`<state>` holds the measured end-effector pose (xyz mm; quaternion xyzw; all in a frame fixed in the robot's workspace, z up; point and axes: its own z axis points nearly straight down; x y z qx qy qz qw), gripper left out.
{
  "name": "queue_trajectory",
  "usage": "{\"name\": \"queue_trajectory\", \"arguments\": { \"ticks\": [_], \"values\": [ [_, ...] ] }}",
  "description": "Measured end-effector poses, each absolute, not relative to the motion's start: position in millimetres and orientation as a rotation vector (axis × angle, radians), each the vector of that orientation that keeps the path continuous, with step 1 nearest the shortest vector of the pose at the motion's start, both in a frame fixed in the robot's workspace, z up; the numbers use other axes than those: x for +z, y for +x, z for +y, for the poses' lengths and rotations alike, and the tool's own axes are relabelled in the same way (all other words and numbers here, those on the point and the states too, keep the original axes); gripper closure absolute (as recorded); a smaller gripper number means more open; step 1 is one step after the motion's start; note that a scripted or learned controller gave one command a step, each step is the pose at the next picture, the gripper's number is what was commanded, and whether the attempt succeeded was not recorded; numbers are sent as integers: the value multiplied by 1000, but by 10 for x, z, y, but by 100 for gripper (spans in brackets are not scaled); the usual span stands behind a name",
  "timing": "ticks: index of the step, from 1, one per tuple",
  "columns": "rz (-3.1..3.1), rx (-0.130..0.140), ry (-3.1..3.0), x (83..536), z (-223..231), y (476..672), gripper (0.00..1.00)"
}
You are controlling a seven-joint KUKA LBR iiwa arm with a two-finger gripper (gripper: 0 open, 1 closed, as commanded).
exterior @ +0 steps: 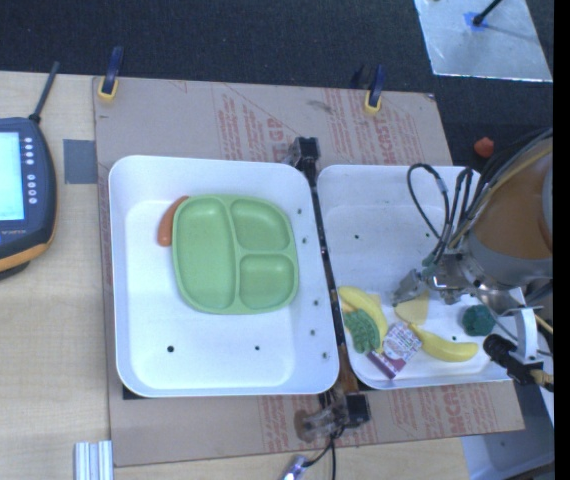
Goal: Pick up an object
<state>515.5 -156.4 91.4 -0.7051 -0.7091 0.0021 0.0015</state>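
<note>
Yellow banana [448, 347] lies in right bin [365, 208], below the arm [510, 218].

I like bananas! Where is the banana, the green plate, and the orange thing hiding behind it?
banana [449, 347]: camera view, middle of its curve.
green plate [235, 253]: camera view, central divider.
orange thing [166, 223]: camera view, its exposed edge.

Two bins [135, 268] [365, 193], one green tray [235, 253], two bananas [362, 299] [447, 347], one packet [399, 344], one teal ball [478, 319].

Gripper [417, 290] over right bin [375, 203], above 2 bananas [360, 299]
</note>
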Motion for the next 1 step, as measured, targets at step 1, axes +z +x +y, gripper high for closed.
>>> {"name": "queue_trajectory", "arguments": {
  "ticks": [1],
  "values": [
    [-2228, 8, -2210, 1015, -1569, 5155, 100]
  ]
}}
